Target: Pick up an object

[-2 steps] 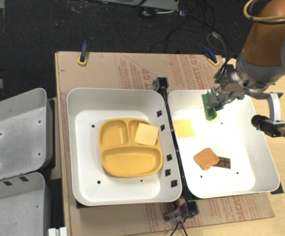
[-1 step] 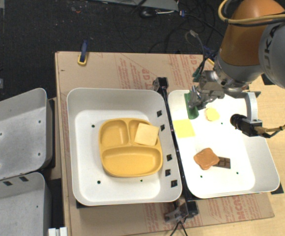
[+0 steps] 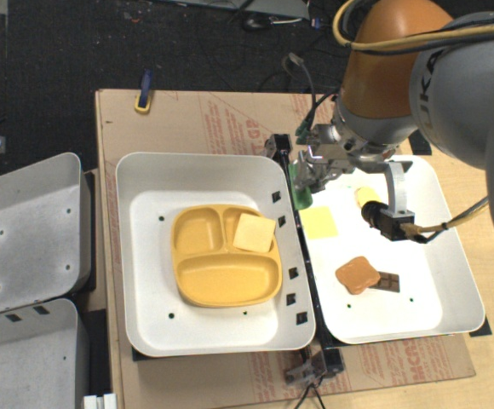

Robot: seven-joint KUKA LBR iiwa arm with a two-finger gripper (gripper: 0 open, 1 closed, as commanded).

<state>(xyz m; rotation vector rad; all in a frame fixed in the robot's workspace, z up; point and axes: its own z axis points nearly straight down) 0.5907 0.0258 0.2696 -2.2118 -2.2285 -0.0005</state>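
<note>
The arm (image 3: 468,75) enters from the upper right of the camera view, its grey link running leftward to a large orange band (image 3: 396,54) above the wrist. Below the band the wrist (image 3: 362,135) points downward and carries a cluster of metal fittings and cables. A yellow cable (image 3: 345,15) loops over the top of the band. The gripper (image 3: 315,170) hangs low at the wrist's left side; the state of its fingers cannot be made out.
</note>
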